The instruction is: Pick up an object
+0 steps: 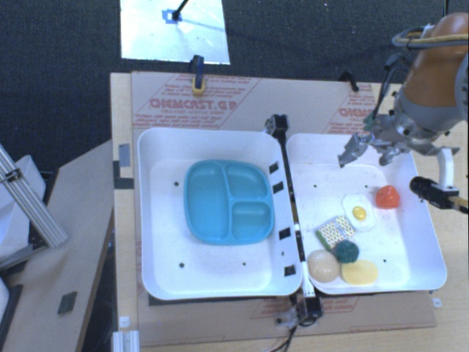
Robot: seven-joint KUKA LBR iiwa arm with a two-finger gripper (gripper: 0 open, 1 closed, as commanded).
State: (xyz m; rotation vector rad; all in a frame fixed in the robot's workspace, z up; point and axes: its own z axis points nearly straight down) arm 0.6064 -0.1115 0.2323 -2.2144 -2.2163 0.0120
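The right bin (322, 160) holds several small objects near its front. A fried-egg toy (358, 213) lies beside a red piece (387, 196). Closer to the front are a checkered block (336, 231), a dark teal ball (346, 251), a beige round piece (323, 265) and a yellow piece (359, 272). My gripper (368, 155) hangs over the far part of the right bin, above and behind the egg. Its fingers stand apart with nothing between them.
A blue divided plate (227, 202) lies in the middle of the left bin (157, 196). A black divider (286, 196) runs between the bins. A yellow clamp (198, 75) sits at the bench's far edge, and a black fitting (432, 189) overhangs the right bin's right rim.
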